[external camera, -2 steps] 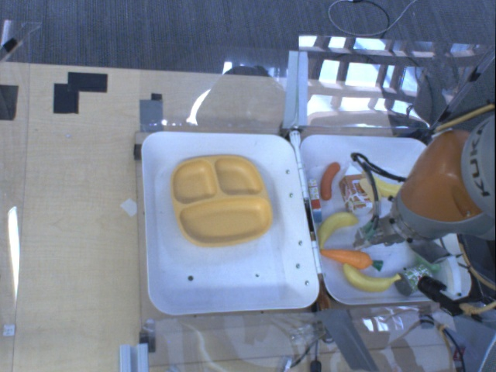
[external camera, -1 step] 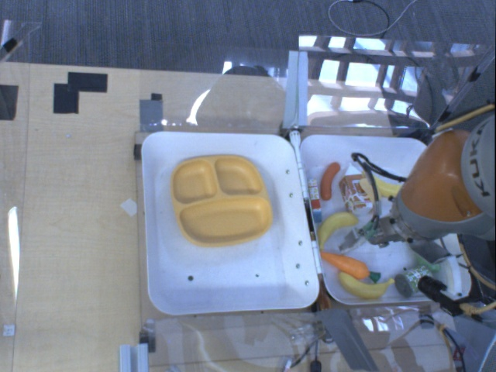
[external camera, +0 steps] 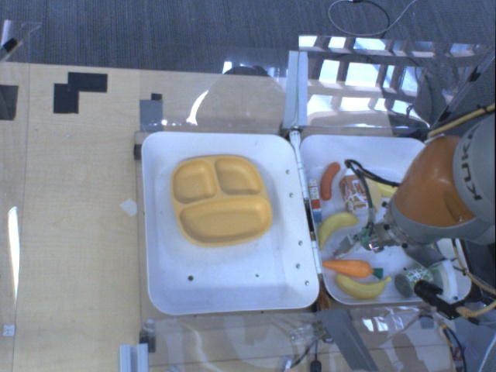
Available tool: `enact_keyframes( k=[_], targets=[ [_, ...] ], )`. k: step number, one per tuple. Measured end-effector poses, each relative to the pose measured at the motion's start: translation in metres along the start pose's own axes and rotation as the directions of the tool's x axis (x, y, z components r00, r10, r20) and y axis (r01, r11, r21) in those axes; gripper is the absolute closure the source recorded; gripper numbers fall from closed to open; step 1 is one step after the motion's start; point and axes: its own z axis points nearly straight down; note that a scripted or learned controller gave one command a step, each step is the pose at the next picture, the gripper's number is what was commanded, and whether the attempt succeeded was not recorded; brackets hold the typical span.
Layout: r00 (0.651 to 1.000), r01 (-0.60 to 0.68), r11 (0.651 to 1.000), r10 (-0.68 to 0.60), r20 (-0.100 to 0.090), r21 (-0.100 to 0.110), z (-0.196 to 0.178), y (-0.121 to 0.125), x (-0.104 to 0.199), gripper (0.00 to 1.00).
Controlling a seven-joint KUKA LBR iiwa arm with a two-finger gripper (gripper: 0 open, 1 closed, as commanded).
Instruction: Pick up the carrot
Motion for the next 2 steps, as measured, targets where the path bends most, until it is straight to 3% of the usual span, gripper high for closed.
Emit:
enact_keyframes(
  k=[1,2],
  targets=[
    [1.0,0.003,1.0,-0.003,-0.002,-0.005,-0.0112,0.0033,0.0018,1.0],
    [1.0,0.003,1.0,-0.003,-0.003,-0.005,-0.0111,0.0032,0.0018,0.0]
  ],
)
